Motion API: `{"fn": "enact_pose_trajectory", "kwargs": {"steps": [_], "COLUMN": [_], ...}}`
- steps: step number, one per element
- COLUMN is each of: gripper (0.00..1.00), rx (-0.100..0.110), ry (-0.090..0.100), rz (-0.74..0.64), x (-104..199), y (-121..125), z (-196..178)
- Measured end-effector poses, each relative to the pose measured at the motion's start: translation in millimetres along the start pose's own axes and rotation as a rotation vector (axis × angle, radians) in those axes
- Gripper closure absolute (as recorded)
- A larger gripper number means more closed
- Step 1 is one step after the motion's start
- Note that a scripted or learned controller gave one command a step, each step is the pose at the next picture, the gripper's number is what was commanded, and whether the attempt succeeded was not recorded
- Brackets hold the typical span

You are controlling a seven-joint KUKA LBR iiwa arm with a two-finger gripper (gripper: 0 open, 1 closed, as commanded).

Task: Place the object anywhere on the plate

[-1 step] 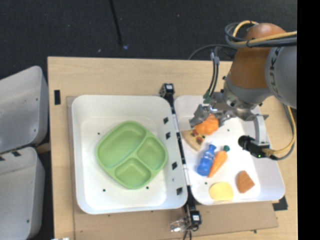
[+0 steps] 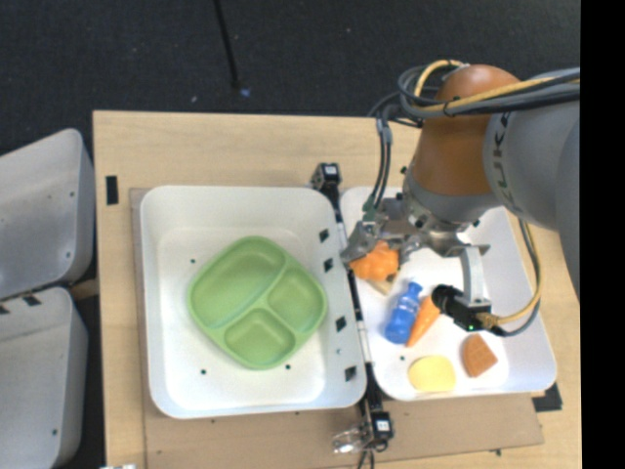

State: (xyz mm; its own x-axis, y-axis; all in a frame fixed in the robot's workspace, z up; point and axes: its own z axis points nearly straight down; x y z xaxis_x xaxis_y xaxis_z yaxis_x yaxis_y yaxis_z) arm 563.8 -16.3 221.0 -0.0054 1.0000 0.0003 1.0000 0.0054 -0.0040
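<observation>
A light green plate (image 2: 257,303) with three compartments lies in the left white bin (image 2: 166,379). My gripper (image 2: 383,245) hangs over the left side of the right bin (image 2: 522,360), close to the wall between the bins. An orange lump (image 2: 377,263) sits right at the gripper's tip, partly covered by it. Whether the lump is held or rests on the bin floor cannot be told.
In the right bin, a blue bottle (image 2: 402,313) lies beside an orange carrot (image 2: 423,320). A yellow round piece (image 2: 432,372) and a brown-orange piece (image 2: 479,357) sit near the front edge. The arm covers the back of that bin.
</observation>
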Motion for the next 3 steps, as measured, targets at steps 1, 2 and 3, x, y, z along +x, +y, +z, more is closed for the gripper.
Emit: {"fn": "enact_pose_trajectory", "kwargs": {"steps": [1,2,3], "gripper": [1.00,1.00,0.00], "rx": [0.000,-0.004,-0.003], "ry": [0.000,0.001,-0.001], "rz": [0.000,-0.002,0.003], "x": [47,95,92], "y": [-22,-34,-33], "z": [5,-13,-12]}}
